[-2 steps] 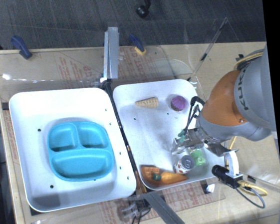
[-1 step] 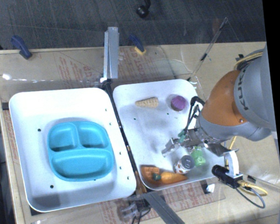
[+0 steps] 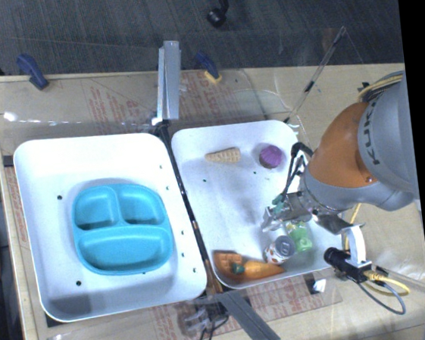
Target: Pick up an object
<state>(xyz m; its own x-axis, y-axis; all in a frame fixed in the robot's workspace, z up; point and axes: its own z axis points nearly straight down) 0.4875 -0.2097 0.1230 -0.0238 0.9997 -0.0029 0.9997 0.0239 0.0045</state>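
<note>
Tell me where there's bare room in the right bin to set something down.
The right bin is bare across its middle and left: below the cone and purple ball, above the carrot. It is crowded at the lower right, where the gripper hangs over the can and green item.

Setup's pretty plain: a light wood surface (image 3: 75, 105) with a clear sheet over it, held down by blue clamps (image 3: 33, 71) along the far edge. Past that it's dark grey carpet (image 3: 89, 19), and a black chair base with a caster (image 3: 216, 14) pokes in up top. Lighting is even, no hard shadows.
</note>
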